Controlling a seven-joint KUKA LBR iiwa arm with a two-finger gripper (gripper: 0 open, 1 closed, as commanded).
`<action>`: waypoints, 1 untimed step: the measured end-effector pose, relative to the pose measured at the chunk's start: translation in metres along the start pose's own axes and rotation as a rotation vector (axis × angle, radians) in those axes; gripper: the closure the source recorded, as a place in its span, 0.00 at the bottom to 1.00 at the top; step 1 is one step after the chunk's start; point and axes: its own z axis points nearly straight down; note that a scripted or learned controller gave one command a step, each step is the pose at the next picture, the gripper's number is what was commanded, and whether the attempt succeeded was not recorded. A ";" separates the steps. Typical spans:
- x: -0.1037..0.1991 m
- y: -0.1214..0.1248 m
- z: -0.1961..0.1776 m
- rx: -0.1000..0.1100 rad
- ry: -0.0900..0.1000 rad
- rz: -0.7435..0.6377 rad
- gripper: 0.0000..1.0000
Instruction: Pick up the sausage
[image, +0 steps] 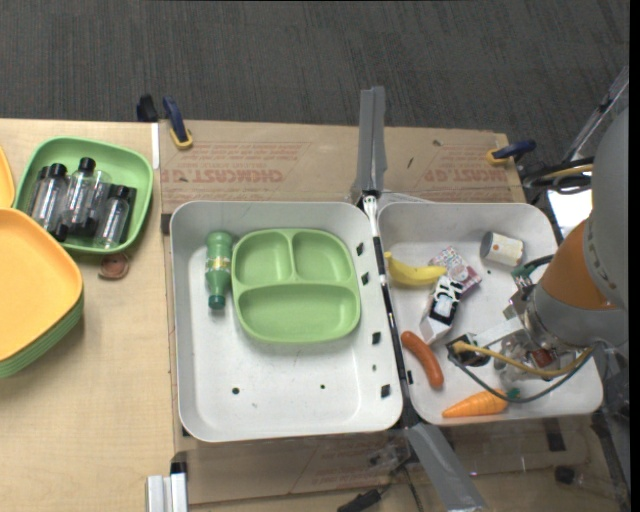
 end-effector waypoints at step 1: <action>-0.001 0.000 -0.008 0.002 -0.004 -0.004 1.00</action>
